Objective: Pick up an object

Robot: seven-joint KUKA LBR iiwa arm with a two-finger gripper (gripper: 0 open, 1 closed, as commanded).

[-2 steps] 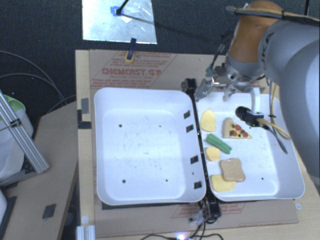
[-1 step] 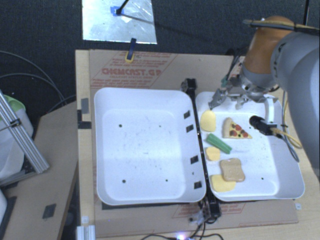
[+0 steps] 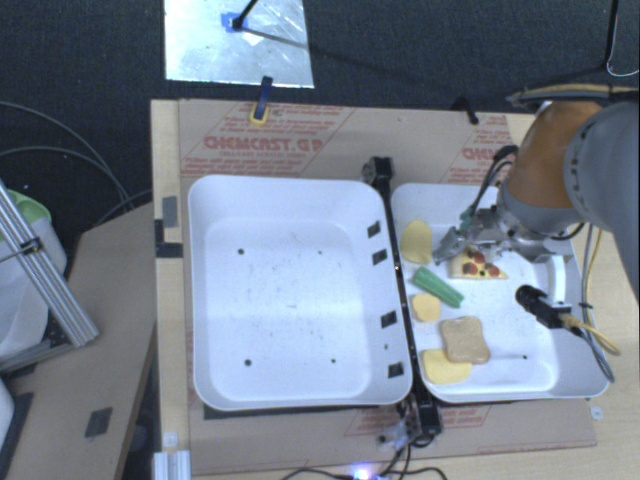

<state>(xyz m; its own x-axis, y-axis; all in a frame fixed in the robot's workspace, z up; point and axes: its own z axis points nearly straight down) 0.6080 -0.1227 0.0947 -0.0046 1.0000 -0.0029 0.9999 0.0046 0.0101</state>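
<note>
My gripper (image 3: pixel 449 247) hangs low over the right bin (image 3: pixel 572 373), near its upper middle. It sits between a pale yellow chip (image 3: pixel 416 239) on its left and a pizza slice (image 3: pixel 480 265) just to its right, partly covering the slice's top edge. Below lie a green stick (image 3: pixel 438 287), a small yellow round (image 3: pixel 427 308), a slice of toast (image 3: pixel 465 339) and a yellow piece (image 3: pixel 446 367). Nothing shows in the gripper's grasp.
The left bin (image 3: pixel 290 193) stands beside the right one, with a black-clipped divider (image 3: pixel 392 268) between them. The arm's grey and orange body (image 3: pixel 565 163) covers the right bin's upper right corner. Cardboard (image 3: pixel 300 138) lies under both bins.
</note>
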